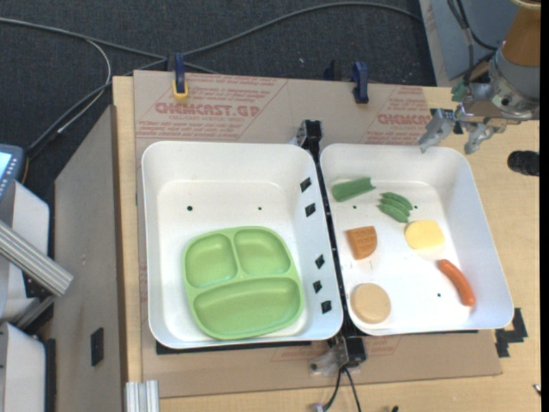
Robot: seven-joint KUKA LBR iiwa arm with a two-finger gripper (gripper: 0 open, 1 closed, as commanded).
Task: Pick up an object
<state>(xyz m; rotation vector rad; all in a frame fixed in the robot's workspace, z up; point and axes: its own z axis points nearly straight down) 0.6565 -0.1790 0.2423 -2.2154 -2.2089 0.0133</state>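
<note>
Yellow and near the middle of the right bin (pixel 480 230), the round block (pixel 424 234) lies below and slightly left of the gripper (pixel 453 136), which hangs spread and empty over the bin's far rim.

This place looks like a robotics laboratory or test room, not a home. A brown cardboard sheet with red printed letters (pixel 283 101) covers the bench, and two blue clamps (pixel 360 82) hold it at the far edge. On it stand two shallow white plastic bins (pixel 163 230) side by side, joined in the middle by small black clips (pixel 310 132). Black cables (pixel 77 41) run over the dark grey carpet floor (pixel 257 15) at the far side. The grey robot arm with an orange band (pixel 515 50) enters at the far right. The food pieces in the right bin, for example the orange toy sausage (pixel 456 281), look like plastic toys, and a green divided plastic tray (pixel 244 280) lies in the left bin.
</note>
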